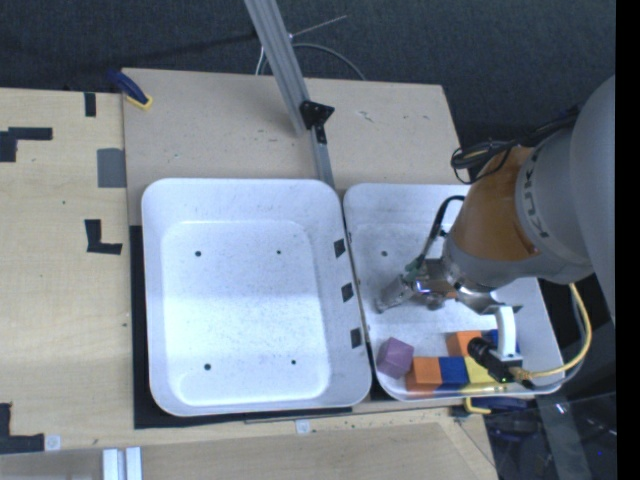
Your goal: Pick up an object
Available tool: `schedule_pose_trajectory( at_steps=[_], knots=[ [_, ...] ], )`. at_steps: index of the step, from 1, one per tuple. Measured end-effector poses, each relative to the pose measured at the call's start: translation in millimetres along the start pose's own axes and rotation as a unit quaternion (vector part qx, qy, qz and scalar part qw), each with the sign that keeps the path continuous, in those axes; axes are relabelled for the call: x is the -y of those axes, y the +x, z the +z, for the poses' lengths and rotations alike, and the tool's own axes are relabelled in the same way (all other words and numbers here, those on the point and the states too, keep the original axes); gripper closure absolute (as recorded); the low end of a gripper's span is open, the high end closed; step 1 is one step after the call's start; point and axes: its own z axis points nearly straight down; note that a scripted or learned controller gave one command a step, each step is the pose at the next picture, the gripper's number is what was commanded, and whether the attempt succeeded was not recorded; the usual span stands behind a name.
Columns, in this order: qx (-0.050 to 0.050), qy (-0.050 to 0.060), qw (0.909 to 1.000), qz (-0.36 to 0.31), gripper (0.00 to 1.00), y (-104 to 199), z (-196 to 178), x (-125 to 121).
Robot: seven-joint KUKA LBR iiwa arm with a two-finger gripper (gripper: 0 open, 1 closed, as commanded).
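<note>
1. Reaching in from the view's right, arm point(570, 198) hangs over R bin point(392, 230) on the surface point(250, 133); tool point(392, 298) sits near the bin's middle, tip toward L bin point(240, 298).
2. Tool state: can't tell, wide or narrow.
3. Objs along R bin's near edge: purple block point(396, 356), orange block point(428, 371) touching blue block point(453, 371), yellow block point(478, 373) partly hidden, 2nd orange block point(462, 342) behind.
4. Tool is apart from all blocks; purple block is nearest.
</note>
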Motion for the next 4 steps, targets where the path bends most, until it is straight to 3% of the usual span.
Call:
schedule_pose_trajectory(
  at_steps=[1,2,3,4],
  knots=[
    [0.0,0.0,1.0,0.0,0.0,1.0,-2.0,18.0],
    [-0.001,-0.005,1.0,-0.001,0.0,32.7,-106.0,43.6],
    [0.0,-0.001,1.0,0.001,0.0,6.9,-0.1,21.7],
    [-0.001,0.0,1.0,-0.001,1.0,8.8,-11.6,22.1]
  ],
)
